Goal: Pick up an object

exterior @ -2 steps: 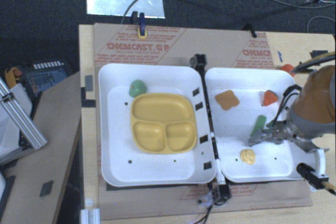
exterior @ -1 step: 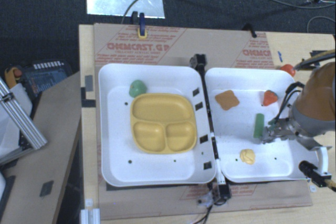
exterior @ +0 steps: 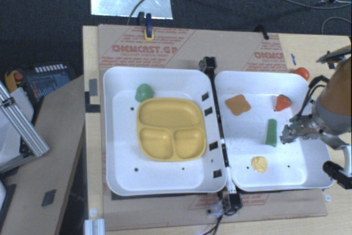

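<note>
Two white bins are seen side by side. In the left bin (exterior: pixel 118 135), well left of the fingers, one yellow three-compartment tray (exterior: pixel 170 128) is laid, and one green rounded object (exterior: pixel 144 92) is set just beyond its upper left corner. In the right bin (exterior: pixel 242 173), four loose objects are counted: one orange-brown flat piece (exterior: pixel 237 104) up and to the left of the fingers, one yellow lump (exterior: pixel 259 163) below and to their left, one green stick (exterior: pixel 271 132) just beside the fingertips on their left, and one red-orange piece (exterior: pixel 282 102) above them. The gripper (exterior: pixel 287 135) is held low over the right bin; nothing is seen between its fingers, and whether they are parted or closed cannot be told.
</note>
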Robot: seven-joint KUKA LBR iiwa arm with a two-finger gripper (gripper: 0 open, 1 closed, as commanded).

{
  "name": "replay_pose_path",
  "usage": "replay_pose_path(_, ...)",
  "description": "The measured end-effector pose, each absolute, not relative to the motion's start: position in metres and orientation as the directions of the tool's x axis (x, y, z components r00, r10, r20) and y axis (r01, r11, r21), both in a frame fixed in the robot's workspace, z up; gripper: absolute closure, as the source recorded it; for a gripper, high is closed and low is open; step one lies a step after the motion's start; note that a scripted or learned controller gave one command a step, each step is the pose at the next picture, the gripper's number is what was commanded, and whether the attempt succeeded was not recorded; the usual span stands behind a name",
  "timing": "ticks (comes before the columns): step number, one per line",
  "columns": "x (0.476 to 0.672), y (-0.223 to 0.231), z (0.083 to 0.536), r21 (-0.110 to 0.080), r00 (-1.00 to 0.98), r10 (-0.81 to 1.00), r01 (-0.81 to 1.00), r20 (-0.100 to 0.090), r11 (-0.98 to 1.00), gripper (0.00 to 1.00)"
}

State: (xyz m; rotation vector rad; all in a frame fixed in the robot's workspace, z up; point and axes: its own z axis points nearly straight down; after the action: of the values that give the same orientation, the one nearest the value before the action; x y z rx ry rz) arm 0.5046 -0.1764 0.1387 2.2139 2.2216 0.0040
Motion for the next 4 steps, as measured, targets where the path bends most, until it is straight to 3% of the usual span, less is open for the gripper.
replay_pose_path(2, 0.509, -0.168, 0.252, 0.008, -0.005, 1.0, 1.0, -0.003, 0.005, 1.0)
replay_pose_path(4, 0.507, -0.057, 0.258, 0.003, -0.01, 1.0, 1.0, 0.002, 0.01, 1.0)
